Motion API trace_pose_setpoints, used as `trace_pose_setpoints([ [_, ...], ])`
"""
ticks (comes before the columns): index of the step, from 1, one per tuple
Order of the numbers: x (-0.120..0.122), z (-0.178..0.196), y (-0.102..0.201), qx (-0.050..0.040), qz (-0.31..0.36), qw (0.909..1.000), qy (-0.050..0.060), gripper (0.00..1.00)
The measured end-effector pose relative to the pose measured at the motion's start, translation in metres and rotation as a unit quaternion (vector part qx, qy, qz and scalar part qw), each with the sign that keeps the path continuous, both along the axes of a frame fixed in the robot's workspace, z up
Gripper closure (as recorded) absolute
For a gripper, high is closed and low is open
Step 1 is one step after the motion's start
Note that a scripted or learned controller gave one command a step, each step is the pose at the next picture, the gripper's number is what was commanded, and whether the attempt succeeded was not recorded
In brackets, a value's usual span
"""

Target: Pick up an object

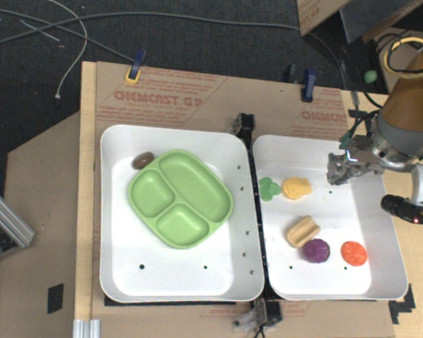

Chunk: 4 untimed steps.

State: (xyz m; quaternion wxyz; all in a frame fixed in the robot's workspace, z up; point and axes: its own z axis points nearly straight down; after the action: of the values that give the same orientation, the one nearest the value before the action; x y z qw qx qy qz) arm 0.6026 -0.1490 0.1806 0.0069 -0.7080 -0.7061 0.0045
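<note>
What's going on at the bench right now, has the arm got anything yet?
Nothing is visibly held. The arm's pincer sits over the upper part of the right bin, right of the yellow piece. Also loose in that bin are a green piece, a tan block, a purple ball and an orange piece. The left bin holds a green divided tray and a small brown item.

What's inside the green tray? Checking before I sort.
All three compartments of the green tray look bare. A brown item lies outside it at its upper-left edge. Whatever is under the tray is hidden.
</note>
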Motion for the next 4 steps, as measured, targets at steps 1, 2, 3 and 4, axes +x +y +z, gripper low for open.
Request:
trace_pose_setpoints([
  [1, 0.003, 0.009, 0.001, -0.0012, 0.002, 1.0, -0.008, 0.0],
  [2, 0.007, -0.032, 0.003, -0.0011, 0.002, 1.0, -0.006, 0.0],
  [3, 0.011, -0.092, 0.001, -0.0011, 0.002, 1.0, -0.007, 0.0],
  [4, 0.011, -0.095, 0.001, -0.001, 0.001, 1.0, -0.007, 0.0],
])
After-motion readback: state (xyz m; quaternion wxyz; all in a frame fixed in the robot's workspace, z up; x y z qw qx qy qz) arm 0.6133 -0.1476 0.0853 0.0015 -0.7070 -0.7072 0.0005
